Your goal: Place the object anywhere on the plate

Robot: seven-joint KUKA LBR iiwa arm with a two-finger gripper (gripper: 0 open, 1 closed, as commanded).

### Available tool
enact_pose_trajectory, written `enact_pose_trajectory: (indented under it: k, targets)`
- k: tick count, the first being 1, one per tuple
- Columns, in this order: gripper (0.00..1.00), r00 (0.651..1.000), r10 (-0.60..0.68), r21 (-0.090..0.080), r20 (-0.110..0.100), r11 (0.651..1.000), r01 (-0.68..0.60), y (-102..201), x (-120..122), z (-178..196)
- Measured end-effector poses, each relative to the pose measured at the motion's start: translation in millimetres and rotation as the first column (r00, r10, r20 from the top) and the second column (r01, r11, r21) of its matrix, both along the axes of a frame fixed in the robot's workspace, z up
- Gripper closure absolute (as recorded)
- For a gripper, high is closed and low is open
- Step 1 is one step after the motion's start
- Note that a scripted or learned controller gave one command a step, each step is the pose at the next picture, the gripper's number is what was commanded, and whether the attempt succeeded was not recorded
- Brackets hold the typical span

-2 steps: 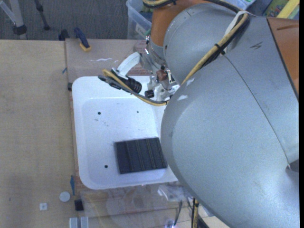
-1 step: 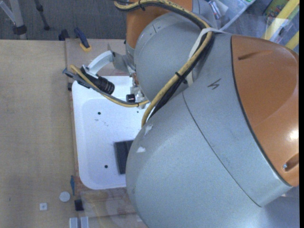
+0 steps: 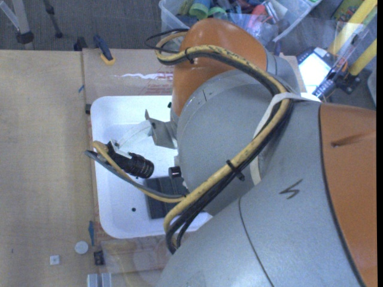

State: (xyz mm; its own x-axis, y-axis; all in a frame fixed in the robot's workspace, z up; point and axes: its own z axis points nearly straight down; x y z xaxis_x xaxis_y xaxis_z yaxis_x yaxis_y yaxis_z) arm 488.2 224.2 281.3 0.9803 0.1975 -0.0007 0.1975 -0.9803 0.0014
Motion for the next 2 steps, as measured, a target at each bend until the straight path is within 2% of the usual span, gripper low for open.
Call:
enact_pose_trajectory:
  k: [1, 2]
  targets:
    - [1.00, 0.985, 0.172, 0.000, -0.002, 0.985, -0.172, 0.6, 48.1, 4.8]
    - [1.00, 0.923, 0.386, 0.002, -0.004, 0.923, -0.386, 1.7, 132.3, -13.1]
